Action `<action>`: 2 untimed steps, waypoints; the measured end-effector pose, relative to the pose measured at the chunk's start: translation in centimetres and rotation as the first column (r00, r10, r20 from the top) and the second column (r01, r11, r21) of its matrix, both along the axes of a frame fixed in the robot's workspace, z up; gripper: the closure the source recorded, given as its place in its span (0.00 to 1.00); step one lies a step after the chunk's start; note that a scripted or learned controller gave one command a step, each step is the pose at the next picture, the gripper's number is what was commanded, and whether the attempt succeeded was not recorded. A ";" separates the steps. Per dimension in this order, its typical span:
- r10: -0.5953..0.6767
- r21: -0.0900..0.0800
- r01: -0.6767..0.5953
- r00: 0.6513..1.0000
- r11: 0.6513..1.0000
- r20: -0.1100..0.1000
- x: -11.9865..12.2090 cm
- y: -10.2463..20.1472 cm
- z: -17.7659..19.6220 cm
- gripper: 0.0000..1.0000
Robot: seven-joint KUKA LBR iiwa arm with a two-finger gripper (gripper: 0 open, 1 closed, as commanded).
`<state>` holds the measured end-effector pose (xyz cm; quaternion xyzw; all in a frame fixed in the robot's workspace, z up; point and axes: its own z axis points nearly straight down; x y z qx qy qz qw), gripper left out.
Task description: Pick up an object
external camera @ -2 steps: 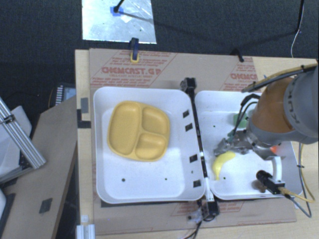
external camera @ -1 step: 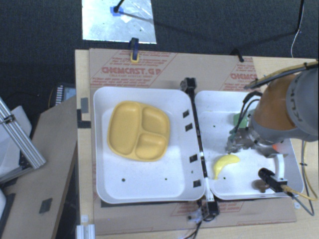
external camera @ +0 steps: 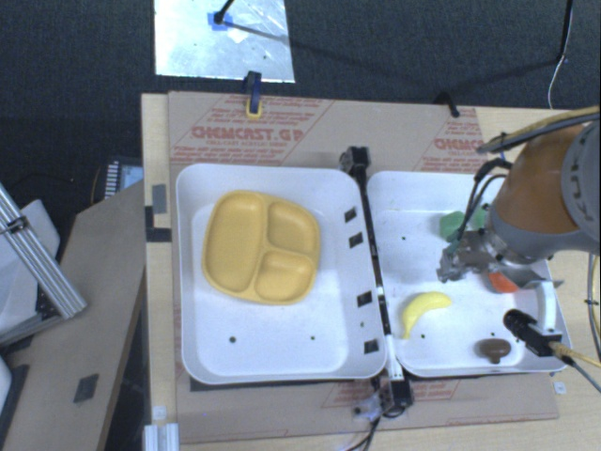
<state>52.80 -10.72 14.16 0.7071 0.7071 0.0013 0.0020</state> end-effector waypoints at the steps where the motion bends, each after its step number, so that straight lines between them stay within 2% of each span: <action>1: 0.004 -0.001 -0.004 1.000 1.000 0.004 0.5 0.0 6.4 1.00; 2: 0.005 0.000 -0.005 1.000 1.000 0.001 0.7 0.0 10.1 1.00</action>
